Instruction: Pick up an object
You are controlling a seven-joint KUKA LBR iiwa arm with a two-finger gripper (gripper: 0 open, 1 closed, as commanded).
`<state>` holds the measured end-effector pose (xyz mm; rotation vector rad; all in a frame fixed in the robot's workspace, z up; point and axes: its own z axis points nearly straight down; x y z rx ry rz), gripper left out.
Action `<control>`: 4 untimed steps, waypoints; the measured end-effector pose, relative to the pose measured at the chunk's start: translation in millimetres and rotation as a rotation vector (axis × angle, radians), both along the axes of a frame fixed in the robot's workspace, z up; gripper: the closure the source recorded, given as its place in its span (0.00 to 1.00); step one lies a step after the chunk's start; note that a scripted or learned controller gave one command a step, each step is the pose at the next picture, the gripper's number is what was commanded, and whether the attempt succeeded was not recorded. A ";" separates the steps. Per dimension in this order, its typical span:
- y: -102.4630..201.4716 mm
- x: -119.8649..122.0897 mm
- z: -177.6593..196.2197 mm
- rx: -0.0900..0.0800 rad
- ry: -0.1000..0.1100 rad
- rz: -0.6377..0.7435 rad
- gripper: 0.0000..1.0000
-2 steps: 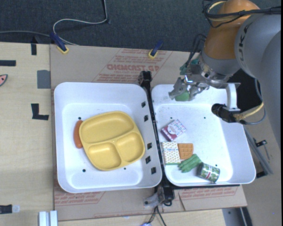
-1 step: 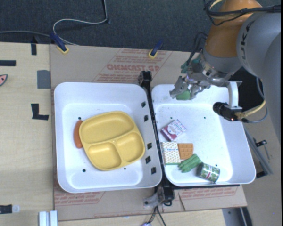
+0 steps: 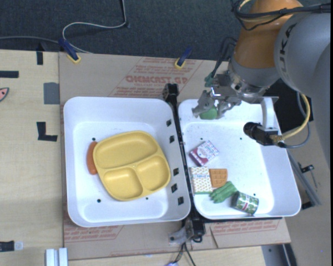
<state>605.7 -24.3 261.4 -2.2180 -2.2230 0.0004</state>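
One small green object point(image 3: 208, 113) clamped between the fingers of the gripper point(image 3: 210, 108), above the right bin's point(image 3: 277, 195) far edge.

Two white bins point(image 3: 77, 148) sit side by side on the surface point(image 3: 22, 159), one to the left and one to the right point(image 3: 277, 176). The left bin holds two things: one yellow divided plate point(image 3: 131, 164) with three compartments, and one orange-red piece point(image 3: 91, 158) showing from under the plate's left edge. The right bin holds five loose things: one small patterned packet point(image 3: 203, 152), one checked pale square point(image 3: 200, 179), one orange cracker-like square point(image 3: 218, 176), one green leafy toy point(image 3: 222, 192) and one green can point(image 3: 244, 202). One more green item point(image 3: 209, 113) is at the claw point(image 3: 210, 107). One arm point(image 3: 277, 32) reaches in.
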 end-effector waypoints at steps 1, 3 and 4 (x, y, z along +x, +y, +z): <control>-48.1 -20.5 -0.4 -0.002 0.000 -0.003 1.00; -74.9 -83.8 4.2 -0.001 0.000 -0.002 1.00; -79.0 -121.7 11.1 0.000 0.000 -0.001 1.00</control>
